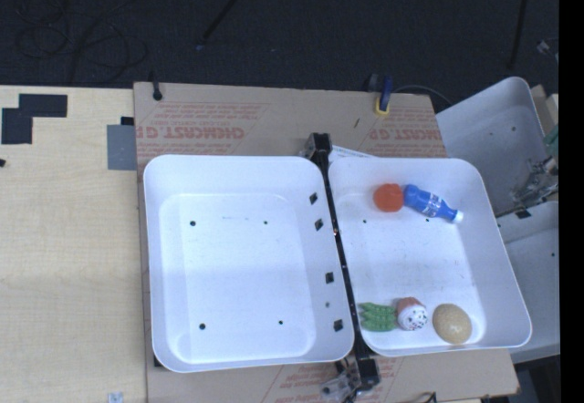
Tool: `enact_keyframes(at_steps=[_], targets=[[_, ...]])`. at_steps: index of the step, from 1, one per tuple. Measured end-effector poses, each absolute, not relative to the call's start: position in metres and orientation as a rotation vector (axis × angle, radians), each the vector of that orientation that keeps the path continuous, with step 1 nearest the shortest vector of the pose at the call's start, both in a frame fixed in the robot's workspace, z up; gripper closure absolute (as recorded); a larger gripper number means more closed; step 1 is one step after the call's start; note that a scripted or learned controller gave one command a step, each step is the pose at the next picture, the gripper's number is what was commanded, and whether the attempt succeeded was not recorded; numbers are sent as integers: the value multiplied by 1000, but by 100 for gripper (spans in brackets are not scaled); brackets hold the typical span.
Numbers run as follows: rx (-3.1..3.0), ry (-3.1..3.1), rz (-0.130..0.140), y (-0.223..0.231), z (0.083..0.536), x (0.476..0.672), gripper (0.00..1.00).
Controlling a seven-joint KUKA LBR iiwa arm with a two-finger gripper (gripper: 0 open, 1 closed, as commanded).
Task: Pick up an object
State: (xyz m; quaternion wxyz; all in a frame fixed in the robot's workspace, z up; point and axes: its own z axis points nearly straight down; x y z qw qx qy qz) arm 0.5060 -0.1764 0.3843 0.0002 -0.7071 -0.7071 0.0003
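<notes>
Candidates all in right bin.
- Blue bottle: far half, long axis slanting down toward right rim, pale cap end rightmost. Orange ball at its left end, contact uncertain.
- Near wall, in a row: green piece, white-red ball, tan egg-shaped object.
- Left bin: beside it, sharing centre divider.
- Judgement: grasp should close across bottle's axis.

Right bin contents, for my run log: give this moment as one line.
right bin: orange ball, blue bottle, green toy, strawberry, egg | picked: nothing yet
</notes>
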Motion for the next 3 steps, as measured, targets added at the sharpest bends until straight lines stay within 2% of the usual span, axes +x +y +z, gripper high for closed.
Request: enact_keyframes(at_steps=[1, 2, 3], targets=[[-2210, -2212, 10, -144, 226, 477, 100], [-2221, -2227, -3, -134, 317, 476, 100], [-2220, -2225, -1, -127, 371, 482, 100]])
